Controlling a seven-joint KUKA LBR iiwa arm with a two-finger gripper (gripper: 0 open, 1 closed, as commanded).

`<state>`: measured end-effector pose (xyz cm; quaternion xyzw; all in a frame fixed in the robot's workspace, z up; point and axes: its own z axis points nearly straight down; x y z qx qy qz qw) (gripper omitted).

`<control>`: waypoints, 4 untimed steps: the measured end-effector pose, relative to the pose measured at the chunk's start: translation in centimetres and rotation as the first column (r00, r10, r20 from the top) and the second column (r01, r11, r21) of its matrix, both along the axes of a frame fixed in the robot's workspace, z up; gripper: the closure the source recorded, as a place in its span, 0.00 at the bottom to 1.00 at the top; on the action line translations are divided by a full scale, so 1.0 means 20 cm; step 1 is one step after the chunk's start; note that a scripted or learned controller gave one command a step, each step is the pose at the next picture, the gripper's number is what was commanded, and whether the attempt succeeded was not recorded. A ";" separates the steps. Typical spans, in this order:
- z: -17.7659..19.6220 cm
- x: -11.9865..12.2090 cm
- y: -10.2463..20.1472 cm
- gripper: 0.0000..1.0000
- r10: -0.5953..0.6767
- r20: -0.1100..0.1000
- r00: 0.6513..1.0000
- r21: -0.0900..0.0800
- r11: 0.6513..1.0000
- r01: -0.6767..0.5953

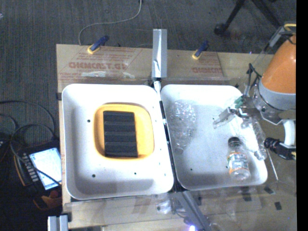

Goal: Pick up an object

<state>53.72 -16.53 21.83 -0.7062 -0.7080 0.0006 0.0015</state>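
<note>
Fingers (226, 117) on your arm hang over the right bin (192, 174), spread apart with nothing between them, so the pick is not done: the small bottle (237, 160) lies near them and the crumpled clear bottle (183, 121) beside it

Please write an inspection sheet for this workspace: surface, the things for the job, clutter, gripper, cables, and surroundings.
Surface: wooden bench bearing two shallow white bins side by side, left bin and right bin.
Job's things: yellow rectangular tray with a black ribbed insert in the left bin; crumpled clear plastic bottle and small clear bottle with a dark cap in the right bin.
Clutter: two blue-and-yellow clamps on the bench's far edge.
Gripper: two-finger gripper over the right bin, holding nothing that can be seen.
Cables: thin wire on the floor; dark cables at the left.
Surroundings: grey carpet, a lit screen device, chair legs.
</note>
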 end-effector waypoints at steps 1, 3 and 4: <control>-0.62 -0.21 0.05 0.00 -0.001 0.011 1.000 0.001 1.000 0.001; -0.63 0.21 -0.24 0.00 0.304 0.005 0.953 -0.001 0.953 -0.304; -0.58 0.21 -0.24 1.00 0.304 0.006 0.953 0.000 0.953 -0.304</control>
